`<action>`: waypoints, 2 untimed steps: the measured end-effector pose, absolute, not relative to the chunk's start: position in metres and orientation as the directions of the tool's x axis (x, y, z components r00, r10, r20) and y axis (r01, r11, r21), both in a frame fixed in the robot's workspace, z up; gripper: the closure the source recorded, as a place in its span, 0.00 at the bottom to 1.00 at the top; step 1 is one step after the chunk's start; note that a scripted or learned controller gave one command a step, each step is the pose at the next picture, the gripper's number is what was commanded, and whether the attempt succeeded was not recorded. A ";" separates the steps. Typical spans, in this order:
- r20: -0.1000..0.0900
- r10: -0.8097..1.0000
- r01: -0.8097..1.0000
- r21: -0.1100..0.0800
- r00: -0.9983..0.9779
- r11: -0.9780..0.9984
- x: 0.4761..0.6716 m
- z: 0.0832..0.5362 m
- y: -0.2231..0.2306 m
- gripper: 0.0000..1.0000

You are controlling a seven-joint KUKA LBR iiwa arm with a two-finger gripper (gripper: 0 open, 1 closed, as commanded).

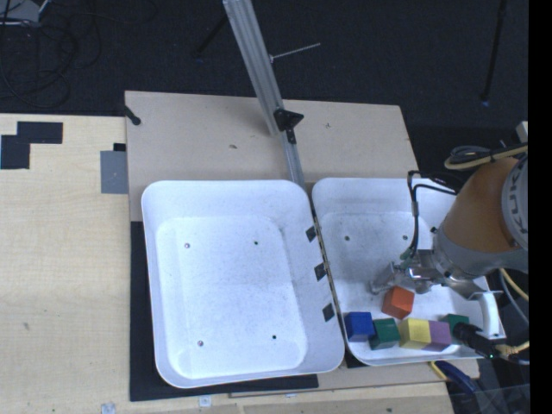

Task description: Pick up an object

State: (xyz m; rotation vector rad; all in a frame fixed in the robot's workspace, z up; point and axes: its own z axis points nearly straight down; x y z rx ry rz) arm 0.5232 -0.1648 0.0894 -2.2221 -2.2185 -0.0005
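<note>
Camera view: two shallow white bins are seen side by side on the tabletop [216,141]. The left bin [172,205] is seen w/ a bare speckled floor. In the right bin [362,201], the arm [483,218] is reached in from the right, w/ the orange band above the wrist. The hand [398,285] is placed low over the bin floor, approx. mid-bin, fingers pointed left.

An orange block [398,302] is seen just below and touching or nearly touching the hand's tip; whether it sits between the fingers can't be told, so no hold is claimed. Whether the fingers are spread or pressed together can't be told either.

Along the bin's near wall a row is lined up: blue block [359,324], green block [385,333], yellow block [418,331], purple block [440,333]. These lie near the hand, apart from it.
</note>
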 end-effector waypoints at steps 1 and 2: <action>-0.001 1.000 1.000 0.002 0.004 -0.004 0.489 0.092 -0.148 0.00; 0.001 1.000 1.000 0.000 0.005 -0.005 0.489 0.102 -0.149 1.00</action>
